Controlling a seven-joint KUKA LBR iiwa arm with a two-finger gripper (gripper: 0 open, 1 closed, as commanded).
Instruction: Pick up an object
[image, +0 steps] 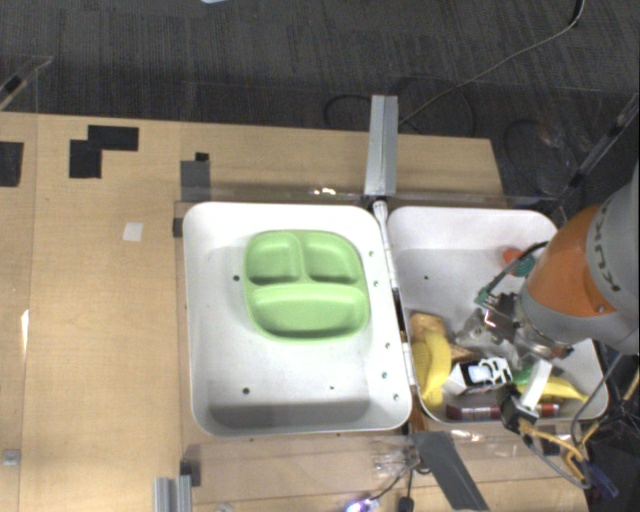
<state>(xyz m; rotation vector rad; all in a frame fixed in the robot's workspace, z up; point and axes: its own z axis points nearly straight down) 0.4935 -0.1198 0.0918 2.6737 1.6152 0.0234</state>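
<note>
My gripper (493, 338) is low in the right bin (450, 240), over a pile of small objects at that bin's near side. Just left of it lies a yellow banana (430, 358). A small black and white object (481, 374) sits right under the gripper's near side. A dark red pen-like stick (472, 409) rests along the bin's front wall. A yellow piece (566, 391) pokes out beneath the wrist on the right. Whether anything is held is hidden by the wrist.
The left bin (220, 330) holds a green divided plate (300, 282), upside toward its far half. A small red and green item (514, 260) lies at the right bin's far right, next to the orange arm band (570, 275). Cables hang off the bench's near right corner.
</note>
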